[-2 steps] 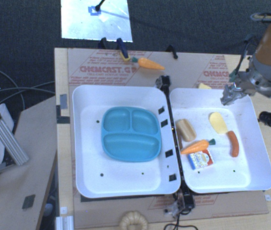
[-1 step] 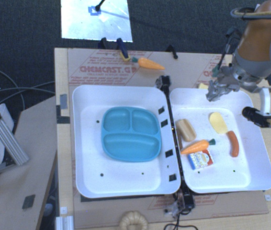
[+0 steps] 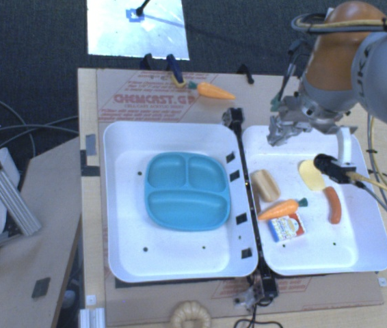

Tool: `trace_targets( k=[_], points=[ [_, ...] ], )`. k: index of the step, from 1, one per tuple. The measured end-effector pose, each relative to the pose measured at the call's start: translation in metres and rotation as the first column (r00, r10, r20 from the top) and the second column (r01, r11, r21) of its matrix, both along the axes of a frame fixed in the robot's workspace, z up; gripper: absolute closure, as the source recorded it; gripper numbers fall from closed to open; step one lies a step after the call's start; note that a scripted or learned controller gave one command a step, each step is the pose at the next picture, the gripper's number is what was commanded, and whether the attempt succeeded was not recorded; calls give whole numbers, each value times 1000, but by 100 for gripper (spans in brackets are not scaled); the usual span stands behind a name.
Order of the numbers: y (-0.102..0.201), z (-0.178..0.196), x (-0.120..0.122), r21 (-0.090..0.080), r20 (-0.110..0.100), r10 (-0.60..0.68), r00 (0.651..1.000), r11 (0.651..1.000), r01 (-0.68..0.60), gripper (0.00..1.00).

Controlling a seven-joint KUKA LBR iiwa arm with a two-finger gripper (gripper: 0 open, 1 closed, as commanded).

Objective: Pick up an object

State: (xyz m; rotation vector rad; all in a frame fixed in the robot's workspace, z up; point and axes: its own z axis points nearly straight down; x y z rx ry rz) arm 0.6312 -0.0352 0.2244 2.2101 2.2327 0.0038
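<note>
small carton (image 3: 287, 227) nearest, carrot (image 3: 280, 210) lying across, leaf end right, fingers (image 3: 279, 134) above bin, state unclear

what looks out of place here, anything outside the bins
Yes: a toy carrot lies on the cardboard behind the left bin, outside both bins. A second carrot sits in the right bin with the other items.

Blue tray (image 3: 185, 190) in left bin (image 3: 122, 251); carrot (image 3: 280, 209), sausage (image 3: 333, 205), bread (image 3: 264, 184) in right bin (image 3: 364, 255)
</note>
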Motion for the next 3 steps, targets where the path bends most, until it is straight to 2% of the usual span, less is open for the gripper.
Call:
trace_targets(
  k=[1,2,3],
  points=[
    [56,-8,-7,1,-1,0,1000,1000,0,100],
    [111,-10,1,1,1,0,1000,1000,0,100],
    [115,-5,-12,-1,-2,-4,1000,1000,4,100]
  ],
)
